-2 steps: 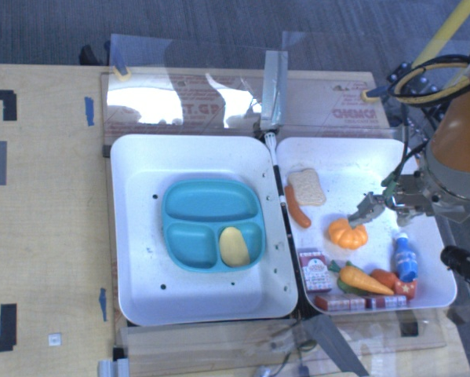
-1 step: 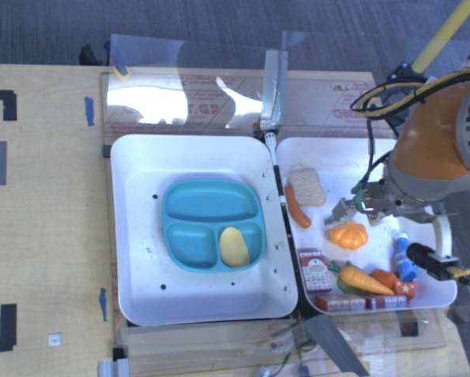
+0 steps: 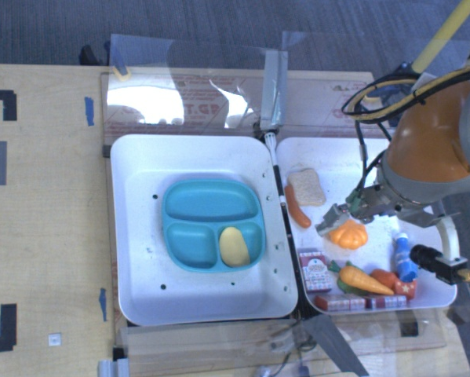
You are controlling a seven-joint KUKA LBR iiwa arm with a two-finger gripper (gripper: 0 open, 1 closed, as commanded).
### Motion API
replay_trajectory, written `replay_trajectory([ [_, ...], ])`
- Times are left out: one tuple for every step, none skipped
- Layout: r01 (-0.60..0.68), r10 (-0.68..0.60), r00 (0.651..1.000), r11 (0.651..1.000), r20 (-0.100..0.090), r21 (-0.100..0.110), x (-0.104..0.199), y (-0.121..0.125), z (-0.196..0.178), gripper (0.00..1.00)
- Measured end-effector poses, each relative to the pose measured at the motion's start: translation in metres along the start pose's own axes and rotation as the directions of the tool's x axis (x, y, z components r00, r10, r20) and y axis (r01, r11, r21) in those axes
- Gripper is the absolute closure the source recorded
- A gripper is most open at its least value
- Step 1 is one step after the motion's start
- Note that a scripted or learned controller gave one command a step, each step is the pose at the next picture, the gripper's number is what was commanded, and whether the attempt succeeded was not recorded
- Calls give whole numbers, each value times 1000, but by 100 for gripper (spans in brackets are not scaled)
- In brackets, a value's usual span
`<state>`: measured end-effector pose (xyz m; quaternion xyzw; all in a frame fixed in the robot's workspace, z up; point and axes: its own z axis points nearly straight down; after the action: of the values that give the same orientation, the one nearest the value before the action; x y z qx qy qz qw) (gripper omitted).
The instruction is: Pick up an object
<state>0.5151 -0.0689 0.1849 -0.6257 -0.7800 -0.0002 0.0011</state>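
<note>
The arm [image 3: 431, 144] hides much of the right bin [image 3: 340, 154]; whether its jaws are parted is unclear.

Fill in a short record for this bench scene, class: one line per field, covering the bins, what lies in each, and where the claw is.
left bin: holds a blue divided tray
tray contents: a yellow potato-like piece in its lower right compartment
right bin: holds toy foods
right bin contents: bread slice, sausage, orange round fruit, carrot, small red carton, blue bottle
claw: over the right bin, just above and left of the orange round fruit
arm: enters from the right
</note>
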Motion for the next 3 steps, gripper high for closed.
replay_trajectory([
  [-36, 36, 999, 999, 5, -9, -58, 17, 97, 0],
  [-38, 38, 999, 999, 8, -16, -59, 19, 85, 100],
  [-40, 40, 999, 999, 2, -12, 1, 58, -4, 100],
])
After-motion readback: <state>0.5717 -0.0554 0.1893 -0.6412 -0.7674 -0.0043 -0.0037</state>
